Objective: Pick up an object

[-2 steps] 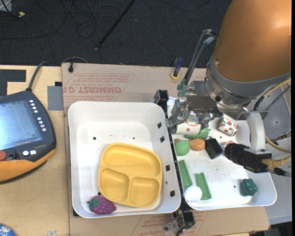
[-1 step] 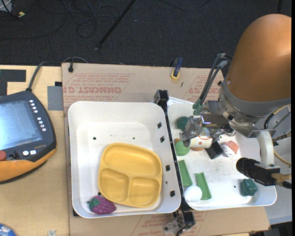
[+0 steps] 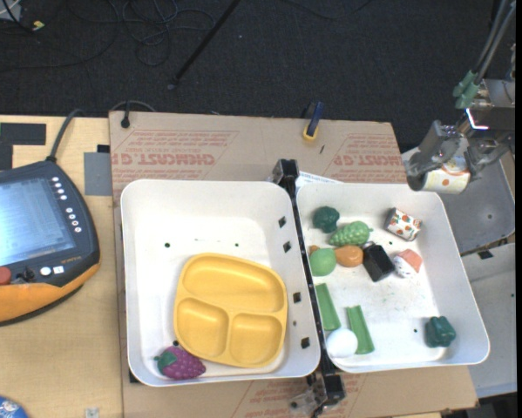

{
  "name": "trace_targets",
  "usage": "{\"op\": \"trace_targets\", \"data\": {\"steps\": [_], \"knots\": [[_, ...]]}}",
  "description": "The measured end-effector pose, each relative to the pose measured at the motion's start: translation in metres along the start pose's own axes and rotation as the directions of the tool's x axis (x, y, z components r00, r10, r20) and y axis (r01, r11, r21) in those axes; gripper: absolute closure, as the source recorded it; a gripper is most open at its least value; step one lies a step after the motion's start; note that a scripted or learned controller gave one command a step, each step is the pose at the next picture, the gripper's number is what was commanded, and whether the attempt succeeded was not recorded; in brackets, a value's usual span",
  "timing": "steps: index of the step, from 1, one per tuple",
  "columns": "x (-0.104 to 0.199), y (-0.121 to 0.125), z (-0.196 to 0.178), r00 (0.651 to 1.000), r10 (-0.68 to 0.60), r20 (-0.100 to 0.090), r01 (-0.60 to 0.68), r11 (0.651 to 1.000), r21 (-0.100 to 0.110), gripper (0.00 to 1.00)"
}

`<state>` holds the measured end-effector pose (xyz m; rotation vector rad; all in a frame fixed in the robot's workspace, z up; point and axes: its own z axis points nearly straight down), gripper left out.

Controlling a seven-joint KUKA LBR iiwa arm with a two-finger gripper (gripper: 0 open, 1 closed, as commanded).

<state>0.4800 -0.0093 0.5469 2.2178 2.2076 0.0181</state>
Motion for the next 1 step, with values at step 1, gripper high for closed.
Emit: {"op": "trace_targets", "data": {"steps": [1], "knots": [[-0.0452,0.0153,0.1751,1.000,-0.001,0.001,0.001,0.999,0.037,1.00]]}}
